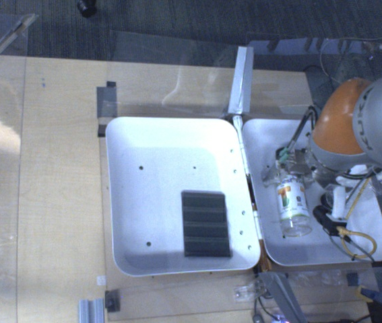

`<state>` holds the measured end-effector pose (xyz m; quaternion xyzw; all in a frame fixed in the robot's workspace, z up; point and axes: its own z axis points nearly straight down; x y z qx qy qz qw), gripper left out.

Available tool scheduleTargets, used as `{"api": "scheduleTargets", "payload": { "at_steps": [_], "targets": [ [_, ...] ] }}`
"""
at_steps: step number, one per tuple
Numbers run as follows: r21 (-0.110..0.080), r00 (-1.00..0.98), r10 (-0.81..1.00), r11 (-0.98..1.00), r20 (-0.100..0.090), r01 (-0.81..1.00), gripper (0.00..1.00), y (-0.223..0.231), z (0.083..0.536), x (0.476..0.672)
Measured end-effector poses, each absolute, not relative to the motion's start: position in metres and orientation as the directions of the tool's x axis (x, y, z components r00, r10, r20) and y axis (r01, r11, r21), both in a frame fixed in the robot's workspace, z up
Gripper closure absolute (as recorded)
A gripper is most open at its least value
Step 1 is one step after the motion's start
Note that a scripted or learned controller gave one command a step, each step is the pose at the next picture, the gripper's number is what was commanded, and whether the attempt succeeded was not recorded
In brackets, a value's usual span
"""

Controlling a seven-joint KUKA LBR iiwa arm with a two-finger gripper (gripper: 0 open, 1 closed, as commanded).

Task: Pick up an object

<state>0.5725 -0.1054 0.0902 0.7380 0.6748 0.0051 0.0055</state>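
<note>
Wooden bench (pixel 56 200), two white bins, black ridged block (pixel 206 223) in left bin (pixel 137 147), hand (pixel 286 161) over bottle (pixel 292 204) in right bin (pixel 265 136) — grip unclear

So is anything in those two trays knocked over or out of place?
One thing: the clear bottle with an orange and white label lies on its side in the right bin, below the arm's wrist. The black ribbed block lies flat in the left bin.

1. Both bins white: left bin (pixel 130 200), right bin (pixel 261 136).
2. Ribbed pad (pixel 205 224) in the left bin: black, with crosswise grooves.
3. Bottle (pixel 292 204) in the right bin: clear, white label with orange and green marks.
4. Arm (pixel 379 123): grey, orange band.
5. Bench (pixel 49 180): pale wood tone.
6. Cables (pixel 349 237) near the bottle: black and yellow.
</note>
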Motion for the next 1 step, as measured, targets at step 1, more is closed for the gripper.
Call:
{"api": "scheduleTargets", "payload": {
  "at_steps": [1],
  "targets": [
    [0.018, 0.090, 0.996, -0.090, 0.001, 0.996, 1.00, -0.1044, 0.1006, 0.5736]
  ]
}}
